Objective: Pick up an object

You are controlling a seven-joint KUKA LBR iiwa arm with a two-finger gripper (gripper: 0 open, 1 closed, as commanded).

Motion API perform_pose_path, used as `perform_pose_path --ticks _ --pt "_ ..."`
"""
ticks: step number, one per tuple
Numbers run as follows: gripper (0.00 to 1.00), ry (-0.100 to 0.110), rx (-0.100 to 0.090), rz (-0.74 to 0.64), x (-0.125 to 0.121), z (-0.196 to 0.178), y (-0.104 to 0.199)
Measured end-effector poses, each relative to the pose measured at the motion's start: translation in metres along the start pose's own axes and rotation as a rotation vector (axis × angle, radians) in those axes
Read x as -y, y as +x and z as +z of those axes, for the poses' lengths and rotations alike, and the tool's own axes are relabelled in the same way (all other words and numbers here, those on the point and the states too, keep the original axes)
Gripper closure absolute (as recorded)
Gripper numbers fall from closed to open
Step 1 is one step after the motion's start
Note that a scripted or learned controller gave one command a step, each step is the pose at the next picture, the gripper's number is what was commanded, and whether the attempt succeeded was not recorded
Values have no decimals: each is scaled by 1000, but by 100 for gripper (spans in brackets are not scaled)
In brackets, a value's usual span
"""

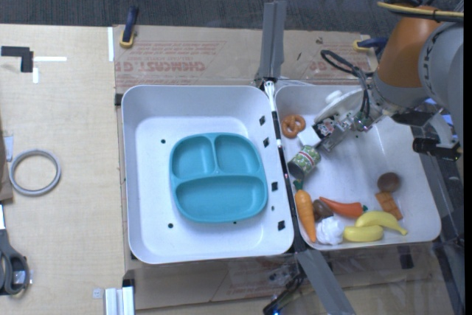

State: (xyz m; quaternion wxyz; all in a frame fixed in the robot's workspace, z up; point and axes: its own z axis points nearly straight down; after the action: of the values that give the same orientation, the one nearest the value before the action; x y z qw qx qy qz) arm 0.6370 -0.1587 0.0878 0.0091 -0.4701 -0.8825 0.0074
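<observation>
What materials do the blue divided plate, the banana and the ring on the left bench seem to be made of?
Blue divided plate: likely matte moulded plastic, uniform colour. Banana: probably toy plastic, smooth even yellow. Ring: grey, perhaps a tape roll or metal; unclear.

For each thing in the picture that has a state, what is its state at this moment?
Pincer: low in the right bin, just above the can; open or shut cannot be told.
Can: lying on its side, by the bin's left wall.
Blue plate: flat in the left bin, nothing in its compartments.
Banana: lying at the right bin's front.
Pretzel: lying flat, apart from the pincer.
</observation>
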Motion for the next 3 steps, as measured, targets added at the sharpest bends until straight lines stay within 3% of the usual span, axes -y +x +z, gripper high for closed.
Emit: perform_pose_path --ticks 1,2,3 --pt "0 18 0 256 -20 0 10" --pt "0 27 13 317 -23 -1 20" --pt "0 -23 9 265 45 -4 -23"
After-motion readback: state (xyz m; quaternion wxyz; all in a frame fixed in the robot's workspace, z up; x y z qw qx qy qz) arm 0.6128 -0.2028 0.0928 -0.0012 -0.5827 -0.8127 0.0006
